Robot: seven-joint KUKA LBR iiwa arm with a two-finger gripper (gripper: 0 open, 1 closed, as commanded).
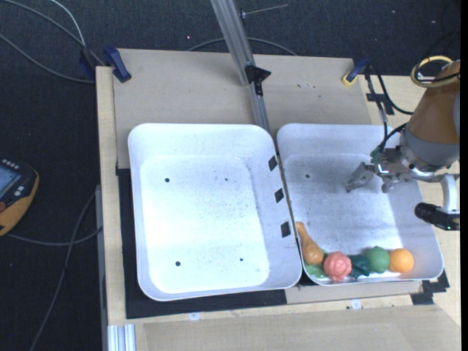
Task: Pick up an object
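My gripper (371, 182) hangs over the upper middle of the right bin (322, 145), its two grey fingers spread apart with nothing between them. Along that bin's near edge lies a row of toys: an orange carrot-shaped piece (308, 246), a pink ball (337, 265), a dark teal piece (360, 264), a green ball (377, 257) and an orange ball (401, 260). The gripper stands well above and behind this row, touching none of them.
The left bin (146, 159) lies beside the right one, joined by black clips (278, 194). A metal pole (234, 35) slants up from the bench's back. Blue clamps (115, 63) sit at the back corners. A handheld controller (14, 189) lies off the bench at left.
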